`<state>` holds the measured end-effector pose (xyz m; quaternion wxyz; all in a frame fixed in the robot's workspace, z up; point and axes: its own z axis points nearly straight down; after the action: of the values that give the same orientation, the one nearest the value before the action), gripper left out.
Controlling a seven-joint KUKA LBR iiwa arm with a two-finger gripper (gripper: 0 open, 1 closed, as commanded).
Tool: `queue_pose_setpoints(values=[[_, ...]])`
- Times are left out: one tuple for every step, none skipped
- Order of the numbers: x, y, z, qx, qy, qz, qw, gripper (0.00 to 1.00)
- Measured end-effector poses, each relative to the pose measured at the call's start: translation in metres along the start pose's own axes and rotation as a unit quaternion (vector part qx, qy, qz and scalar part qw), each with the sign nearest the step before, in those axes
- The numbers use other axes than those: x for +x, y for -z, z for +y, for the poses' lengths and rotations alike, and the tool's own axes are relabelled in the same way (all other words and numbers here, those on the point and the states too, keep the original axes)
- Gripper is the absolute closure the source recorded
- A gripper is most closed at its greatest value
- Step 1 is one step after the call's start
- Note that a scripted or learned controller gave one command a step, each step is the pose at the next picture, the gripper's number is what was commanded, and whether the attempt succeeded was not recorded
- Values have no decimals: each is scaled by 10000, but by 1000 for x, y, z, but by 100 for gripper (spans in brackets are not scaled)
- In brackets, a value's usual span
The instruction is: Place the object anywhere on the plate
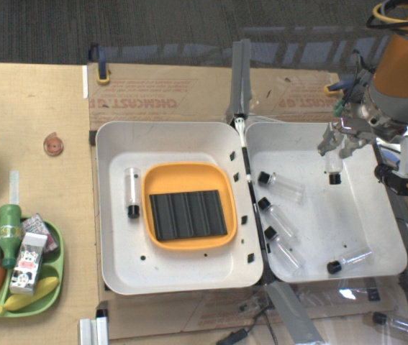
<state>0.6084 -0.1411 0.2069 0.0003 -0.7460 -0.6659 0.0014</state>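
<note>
Glossy orange plastic plate [188, 179], clear plastic vials [283, 187]

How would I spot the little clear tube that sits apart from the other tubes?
Find the left bin, the one holding the orange plate. The tube lies on the white floor just left of that plate, upright in the view, black cap nearest you. Every other tube lies in the right bin.

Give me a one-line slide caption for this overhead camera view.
Arm's gripper above the right bin of clear vials; left bin has an orange plate and one vial.
</note>
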Motion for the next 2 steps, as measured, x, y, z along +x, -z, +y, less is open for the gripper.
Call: queue_pose_setpoints(values=[[20, 10, 38, -11, 1233, -3, 9924, 100], [14, 5, 49, -20, 2675, -4, 9636, 100]])
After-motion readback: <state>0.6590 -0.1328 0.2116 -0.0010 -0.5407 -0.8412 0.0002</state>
